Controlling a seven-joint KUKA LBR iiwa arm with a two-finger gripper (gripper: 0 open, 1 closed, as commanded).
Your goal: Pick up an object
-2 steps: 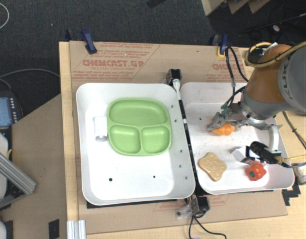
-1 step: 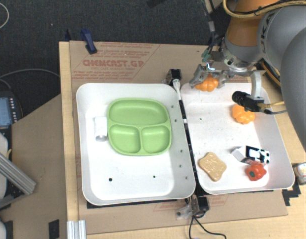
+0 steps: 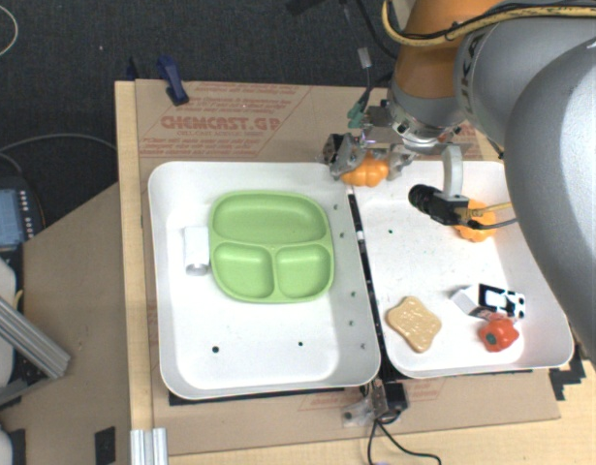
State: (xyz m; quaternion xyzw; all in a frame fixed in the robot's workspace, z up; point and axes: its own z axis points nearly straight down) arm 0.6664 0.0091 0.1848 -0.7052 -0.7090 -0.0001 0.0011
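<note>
My gripper (image 3: 363,161) hangs over the far left corner of the right bin (image 3: 530,356), beside the divider between the bins. A small orange rounded object (image 3: 368,173) sits between its fingertips, and the fingers are shut on it. The object appears to be slightly above the bin's floor, though its height is hard to judge. The grey arm with its orange band comes in from the upper right and hides the bin's far right part.
The right bin also holds a tan toast-shaped piece (image 3: 414,323), a red tomato-like toy (image 3: 498,334), a black-and-white block (image 3: 495,301) and another orange piece (image 3: 475,229). In the left bin (image 3: 172,337) lie a green divided plate (image 3: 271,245) and a small white cylinder (image 3: 196,250).
</note>
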